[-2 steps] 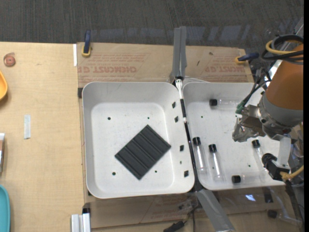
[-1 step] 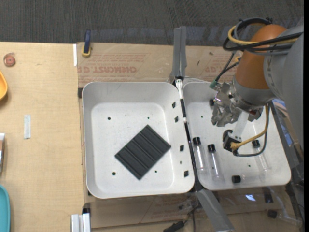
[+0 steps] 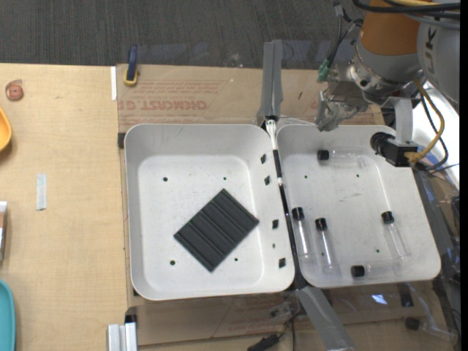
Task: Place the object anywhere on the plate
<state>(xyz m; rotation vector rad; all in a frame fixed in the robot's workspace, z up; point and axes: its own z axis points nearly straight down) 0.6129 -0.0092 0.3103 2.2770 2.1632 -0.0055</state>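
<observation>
A dark grey ribbed plate (image 3: 216,228) lies flat and turned diagonally in the left white bin (image 3: 146,141). Several clear tubes with black caps lie in the right bin (image 3: 409,196): one (image 3: 300,232) by its left wall, one (image 3: 323,241) beside that, one (image 3: 391,232) towards the right, and one (image 3: 338,155) lying crosswise near the back. A loose black cap (image 3: 357,271) rests at the front. My gripper (image 3: 330,117) hangs over the back left corner of the right bin, above and just behind the crosswise tube, with nothing visibly in it.
A grey post (image 3: 271,79) rises behind the seam between the bins. Black clips (image 3: 278,181) line the shared wall. Cables and a black fitting (image 3: 391,146) hang from the arm over the right bin's back right. Wooden bench lies to the left.
</observation>
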